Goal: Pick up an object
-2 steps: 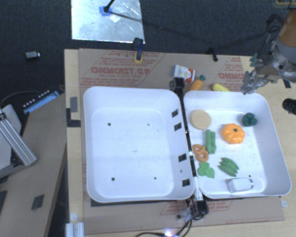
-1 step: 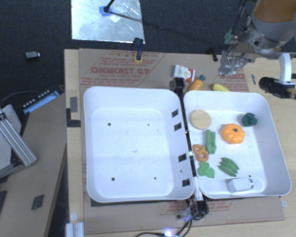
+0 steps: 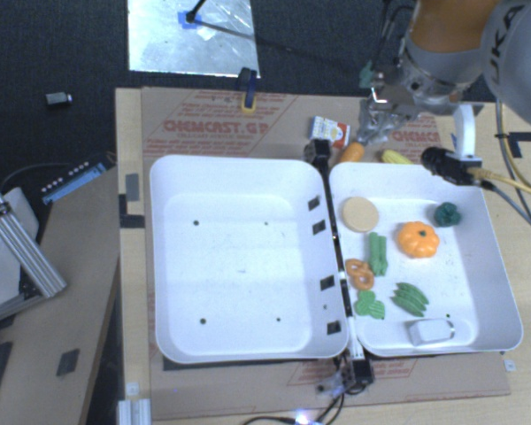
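Orange pumpkin (image 3: 418,239), tan disc (image 3: 360,213), pretzel (image 3: 359,274) and green pieces lie loose in the right bin (image 3: 491,264) — hand (image 3: 377,129) hovers over its back rim, finger state can't tell, nothing visibly held — pick not done.

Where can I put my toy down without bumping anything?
The left bin is bare wall to wall. The right bin is crowded: cookie, pumpkin, pretzel and greens. A small free patch sits between pumpkin and far wall.

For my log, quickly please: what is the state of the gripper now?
Gripper: above the back rim of the right bin; cannot be told whether open, closed or holding anything.
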